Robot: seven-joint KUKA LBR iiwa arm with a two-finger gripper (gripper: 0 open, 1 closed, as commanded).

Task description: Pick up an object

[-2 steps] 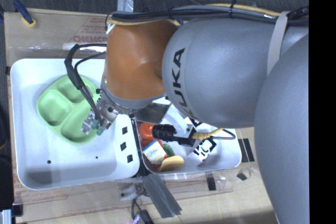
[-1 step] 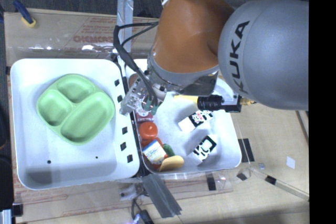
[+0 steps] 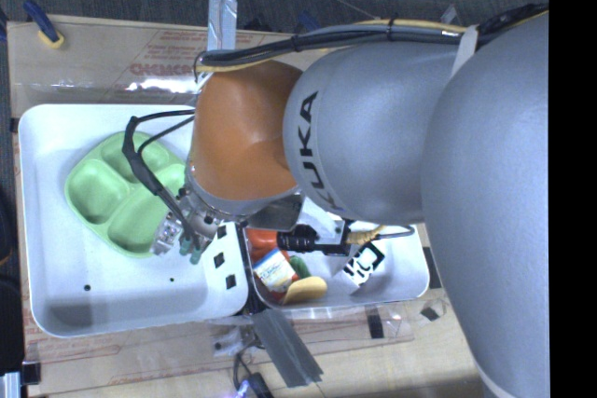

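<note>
A grey KUKA arm with an orange band reaches in from the right and looms over two white bins on a bench, hiding much of the right bin (image 3: 415, 282). Its gripper (image 3: 183, 241) hangs low over the left bin (image 3: 103, 298), at the near edge of a pale green compartment tray (image 3: 126, 189) that lies tilted in that bin's middle. The gripper's tip appears to touch or just clear the tray's rim; how far the claw is open cannot be told, and nothing can be seen in its hold. In the right bin, below the arm's wrist, a small cluster lies close together: a red and white packet (image 3: 273, 268), a tan rounded piece (image 3: 304, 291) just beside it, and a white item with black markings (image 3: 364, 262) nearby.
</note>
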